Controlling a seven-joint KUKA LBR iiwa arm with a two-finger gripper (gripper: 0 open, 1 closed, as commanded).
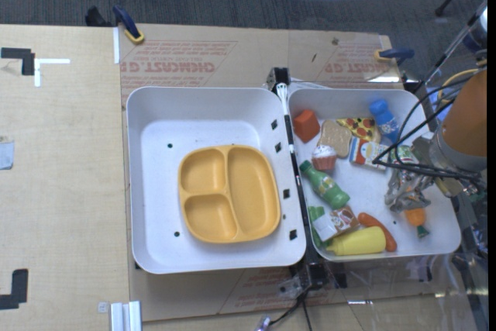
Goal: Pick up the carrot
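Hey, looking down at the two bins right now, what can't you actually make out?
- Gripper: cables and glare blur it in the camera view, so its state is unclear.
- Orange piece below the gripper: too small to tell whether it is the carrot or is held.
- Orange item behind the yellow toy: mostly hidden.
- Arm: cut off by the right edge.

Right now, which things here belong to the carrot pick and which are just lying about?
Part of the job:
gripper, over the right bin
carrot, apparently the orange piece just under the gripper

Lying about:
yellow plate in the left bin
banana, green bottle, blue bottle, bread, pizza slice, cupcake, red block
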